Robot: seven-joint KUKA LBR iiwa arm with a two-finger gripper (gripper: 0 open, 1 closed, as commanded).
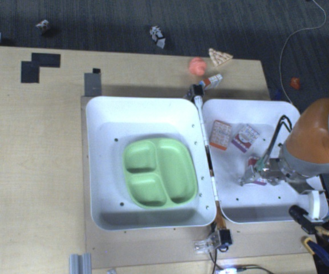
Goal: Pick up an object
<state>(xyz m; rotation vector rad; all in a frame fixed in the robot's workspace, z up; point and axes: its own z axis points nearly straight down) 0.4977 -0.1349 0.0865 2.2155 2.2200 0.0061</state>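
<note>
Two small packets lie in the right bin (278, 201): an orange-and-white one (220, 135) near its left wall and a purple-and-white one (246, 137) just to the right of it. My gripper (254, 174) hangs low over the bin's middle, below and slightly right of the purple packet. A small purplish bit (260, 181) shows right at the gripper's tip, and I cannot tell whether it is held. The grey arm with its orange band (317, 139) reaches in from the right.
The left bin (101, 153) holds a green divided plate (159, 173). On the bench behind the bins lie a pink ball (197, 66), a triangular toy (220, 56) and a small tube (211, 81). Cables and a clip (221, 238) sit at the front edge.
</note>
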